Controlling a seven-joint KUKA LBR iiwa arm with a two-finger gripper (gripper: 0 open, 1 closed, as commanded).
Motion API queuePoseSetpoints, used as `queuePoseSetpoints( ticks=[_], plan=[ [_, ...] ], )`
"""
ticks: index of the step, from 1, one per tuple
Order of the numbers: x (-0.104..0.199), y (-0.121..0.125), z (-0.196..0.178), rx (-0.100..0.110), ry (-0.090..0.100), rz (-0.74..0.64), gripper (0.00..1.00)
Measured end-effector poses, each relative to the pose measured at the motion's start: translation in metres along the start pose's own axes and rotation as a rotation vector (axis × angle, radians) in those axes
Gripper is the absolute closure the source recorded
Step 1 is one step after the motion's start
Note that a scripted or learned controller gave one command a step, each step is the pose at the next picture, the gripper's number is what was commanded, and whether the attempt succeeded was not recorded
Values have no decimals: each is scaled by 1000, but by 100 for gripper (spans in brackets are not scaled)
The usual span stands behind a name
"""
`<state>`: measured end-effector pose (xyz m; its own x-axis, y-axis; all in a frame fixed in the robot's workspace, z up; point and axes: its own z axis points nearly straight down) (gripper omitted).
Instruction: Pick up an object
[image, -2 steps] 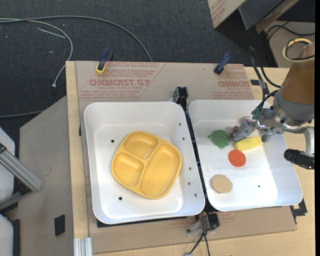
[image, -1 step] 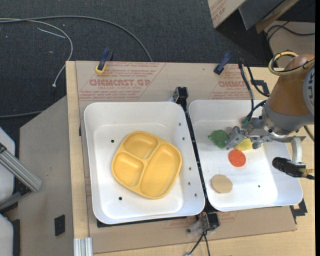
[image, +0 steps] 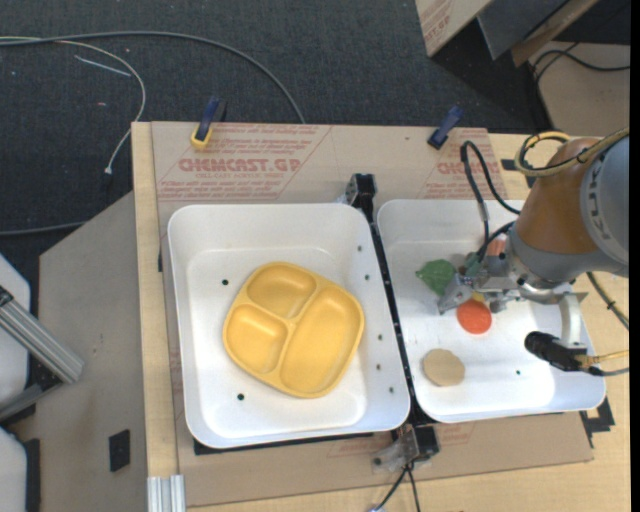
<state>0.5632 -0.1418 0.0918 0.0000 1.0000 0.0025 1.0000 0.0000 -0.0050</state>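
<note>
Hovering over the right bin (image: 560, 392), tool (image: 470, 293) by orange ball (image: 475, 318), grip state impossible to tell.

- Two white bins: left (image: 190, 330), right (image: 500, 395)
- One yellow plate (image: 292, 328), left bin
- One green piece (image: 436, 273), one orange ball (image: 475, 318), one tan disc (image: 443, 367), right bin
- Two blue clamps: far left (image: 208, 120), far right (image: 445, 126)

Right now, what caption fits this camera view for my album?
Robot arm reaches over the right bin, near orange, green and tan objects; a yellow divided plate fills the left bin.
</note>
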Motion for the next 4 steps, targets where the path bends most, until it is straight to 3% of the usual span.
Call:
queuePoseSetpoints(
  ticks=[1,3,4],
  plan=[
    [0,1,-13,-4,-1,0,100],
    [2,13,-119,-11,-4,-2,100],
    [54,27,-114,-7,-1,-6,100]
  ],
)
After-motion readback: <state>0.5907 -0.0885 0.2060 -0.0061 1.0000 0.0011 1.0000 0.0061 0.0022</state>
